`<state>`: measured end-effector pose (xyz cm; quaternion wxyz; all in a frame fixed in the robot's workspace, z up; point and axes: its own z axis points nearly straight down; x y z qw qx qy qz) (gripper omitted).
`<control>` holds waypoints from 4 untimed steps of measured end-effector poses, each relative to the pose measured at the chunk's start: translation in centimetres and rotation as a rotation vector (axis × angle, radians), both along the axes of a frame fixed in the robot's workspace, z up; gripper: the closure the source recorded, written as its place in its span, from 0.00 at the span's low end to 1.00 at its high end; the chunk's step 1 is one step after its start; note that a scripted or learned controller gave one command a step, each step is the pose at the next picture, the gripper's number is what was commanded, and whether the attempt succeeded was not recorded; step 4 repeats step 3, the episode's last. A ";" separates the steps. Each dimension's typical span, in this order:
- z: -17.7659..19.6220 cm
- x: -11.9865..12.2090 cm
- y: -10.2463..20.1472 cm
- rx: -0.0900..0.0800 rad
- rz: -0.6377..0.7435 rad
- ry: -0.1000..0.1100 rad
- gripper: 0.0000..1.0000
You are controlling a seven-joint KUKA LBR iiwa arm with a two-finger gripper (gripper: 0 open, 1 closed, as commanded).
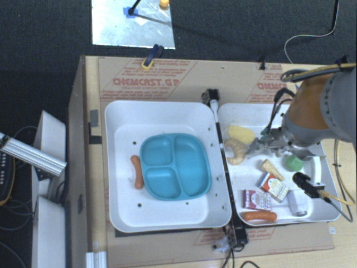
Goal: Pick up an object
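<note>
Low in the right bin [245, 175]: gripper [261, 145] just right of the pastry [235, 151], nothing visibly pinched. Looks like the approach stage of the pick, with no object lifted yet. Cannot tell the claw's state, spread or pressed together, from this angle.

Likeliest target: the pastry itself, lying close against the bin's left wall. Calls next for settling squarely over it, closing, then lifting straight up clear of that wall.

Sharing the bin:
- a yellow lump [241, 133] just behind the pastry
- a cone [271, 168] to the pastry's right, past the gripper
- a green ball [292, 162] further right
- a red carton [272, 185], a pink carton [255, 199] and a sausage [257, 216], nearer the camera and right of the pastry

Across the wall, left of the pastry: the left bin [120, 205] with a blue plate [174, 166], and further left a second sausage [136, 172].
</note>
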<state>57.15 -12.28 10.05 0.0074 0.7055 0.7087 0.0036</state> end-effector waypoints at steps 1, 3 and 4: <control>-1.6 -4.0 0.4 0.005 -0.003 0.015 0.00; 8.5 -2.0 7.7 0.006 0.000 0.012 1.00; 8.5 -2.0 7.7 0.006 0.000 0.012 1.00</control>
